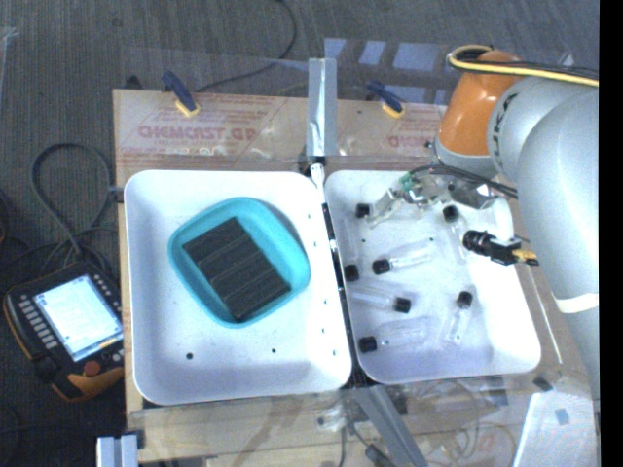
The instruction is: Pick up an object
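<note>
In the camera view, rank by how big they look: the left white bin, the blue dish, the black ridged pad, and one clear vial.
1. left white bin
2. blue dish
3. black ridged pad
4. clear vial

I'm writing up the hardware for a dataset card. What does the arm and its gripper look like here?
The arm has a smooth, rounded, light grey casing with an orange band and dark lettering beside it. A yellow and black cable loops over the orange part. The gripper is a slim, pale metallic piece, too small to describe further.
</note>
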`<state>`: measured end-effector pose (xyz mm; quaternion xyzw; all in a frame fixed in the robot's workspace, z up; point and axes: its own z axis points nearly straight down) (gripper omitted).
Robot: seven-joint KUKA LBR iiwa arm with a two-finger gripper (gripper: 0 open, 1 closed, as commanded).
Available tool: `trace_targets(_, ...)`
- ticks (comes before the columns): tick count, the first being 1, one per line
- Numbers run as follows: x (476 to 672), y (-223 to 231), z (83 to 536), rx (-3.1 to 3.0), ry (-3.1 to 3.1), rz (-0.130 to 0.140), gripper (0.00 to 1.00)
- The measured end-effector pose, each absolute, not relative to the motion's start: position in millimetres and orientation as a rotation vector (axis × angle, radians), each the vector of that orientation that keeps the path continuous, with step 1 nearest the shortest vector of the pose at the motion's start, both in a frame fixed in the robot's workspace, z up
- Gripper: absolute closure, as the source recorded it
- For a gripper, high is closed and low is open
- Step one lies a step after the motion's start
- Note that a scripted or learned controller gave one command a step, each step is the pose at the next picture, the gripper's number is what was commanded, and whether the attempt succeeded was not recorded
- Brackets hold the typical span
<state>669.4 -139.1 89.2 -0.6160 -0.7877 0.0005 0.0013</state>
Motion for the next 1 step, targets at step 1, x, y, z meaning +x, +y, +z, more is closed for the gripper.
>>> trace_targets(1, 646.6, -188.5, 243.0, -1.888, -2.514, 0.002, 0.00)
